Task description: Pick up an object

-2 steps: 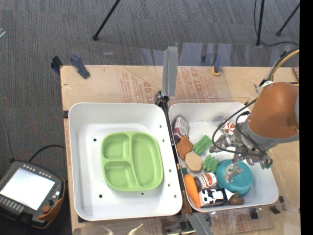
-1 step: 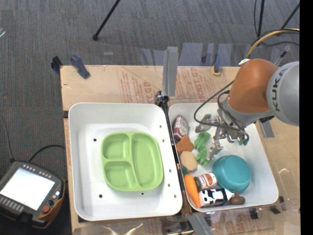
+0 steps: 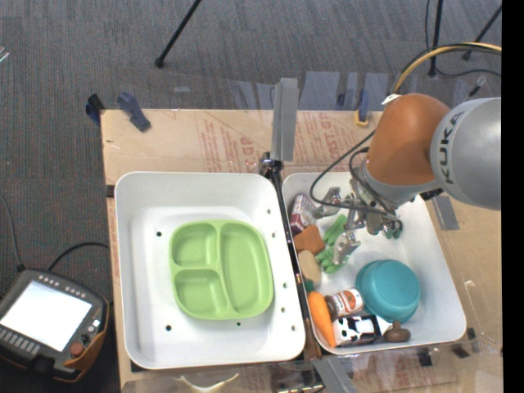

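The arm's metal two-finger gripper (image 3: 348, 232) hangs low in the right white plastic bin (image 3: 446, 297), fingers apart around a green plastic toy (image 3: 334, 244) (not yet lifted), so the pick is barely begun.

Grey arm (image 3: 471, 150) comes in from view's right w/ orange band (image 3: 405, 142) above wrist, bent down toward lower left. Claw (image 3: 348, 232) hangs low at arm's end, metal linkages splayed out; finger state hard to make out from this angle
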Robot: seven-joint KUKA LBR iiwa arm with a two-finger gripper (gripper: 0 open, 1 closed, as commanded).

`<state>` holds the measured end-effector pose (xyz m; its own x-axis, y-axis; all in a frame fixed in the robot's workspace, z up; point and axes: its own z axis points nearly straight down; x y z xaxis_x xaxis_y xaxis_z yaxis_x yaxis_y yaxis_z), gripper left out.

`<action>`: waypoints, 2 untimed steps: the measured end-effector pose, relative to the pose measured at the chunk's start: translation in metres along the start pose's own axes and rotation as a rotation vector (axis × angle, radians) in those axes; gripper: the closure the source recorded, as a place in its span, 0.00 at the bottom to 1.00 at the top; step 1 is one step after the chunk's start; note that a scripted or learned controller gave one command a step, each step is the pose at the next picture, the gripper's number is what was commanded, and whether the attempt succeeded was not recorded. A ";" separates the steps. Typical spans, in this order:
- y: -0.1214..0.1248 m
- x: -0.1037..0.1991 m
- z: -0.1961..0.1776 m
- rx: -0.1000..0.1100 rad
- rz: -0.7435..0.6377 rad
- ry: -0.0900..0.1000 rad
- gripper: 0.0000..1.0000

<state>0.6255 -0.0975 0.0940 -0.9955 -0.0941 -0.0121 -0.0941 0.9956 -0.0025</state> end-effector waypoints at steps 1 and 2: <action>0.017 0.082 -0.007 0.006 0.047 -0.030 0.00; -0.027 0.060 0.000 -0.005 0.104 0.000 0.00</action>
<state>0.5678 -0.1296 0.0937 -0.9999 0.0101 -0.0125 0.0101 0.9999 0.0033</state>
